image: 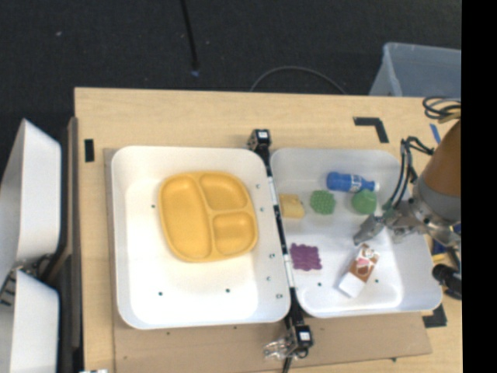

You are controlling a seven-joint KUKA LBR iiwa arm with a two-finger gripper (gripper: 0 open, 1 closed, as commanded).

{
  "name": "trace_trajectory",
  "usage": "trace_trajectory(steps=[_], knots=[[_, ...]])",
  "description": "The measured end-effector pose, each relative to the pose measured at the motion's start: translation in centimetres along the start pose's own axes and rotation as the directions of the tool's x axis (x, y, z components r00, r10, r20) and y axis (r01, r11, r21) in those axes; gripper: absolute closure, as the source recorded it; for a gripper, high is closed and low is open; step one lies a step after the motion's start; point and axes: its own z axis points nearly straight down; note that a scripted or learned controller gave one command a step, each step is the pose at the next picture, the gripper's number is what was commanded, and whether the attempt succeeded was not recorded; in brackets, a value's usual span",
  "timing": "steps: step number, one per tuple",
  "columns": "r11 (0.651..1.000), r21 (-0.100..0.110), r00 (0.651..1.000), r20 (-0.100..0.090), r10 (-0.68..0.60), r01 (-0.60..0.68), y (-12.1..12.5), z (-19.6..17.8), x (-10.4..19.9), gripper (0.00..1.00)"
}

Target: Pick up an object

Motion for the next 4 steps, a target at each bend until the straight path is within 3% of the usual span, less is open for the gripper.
trace_trajectory(steps=[1,2,4], knots=[[1.000,-0.002,1.000,0.001,0.000,0.000,0.0,4.5,-0.1,0.00],[1.000,-0.007,1.000,0.002,0.003,-0.003,0.1,3.1,-0.2,1.00],[1.000,-0.010,1.000,0.002,-0.007,0.007,1.4,-6.8,-0.1,1.00]])
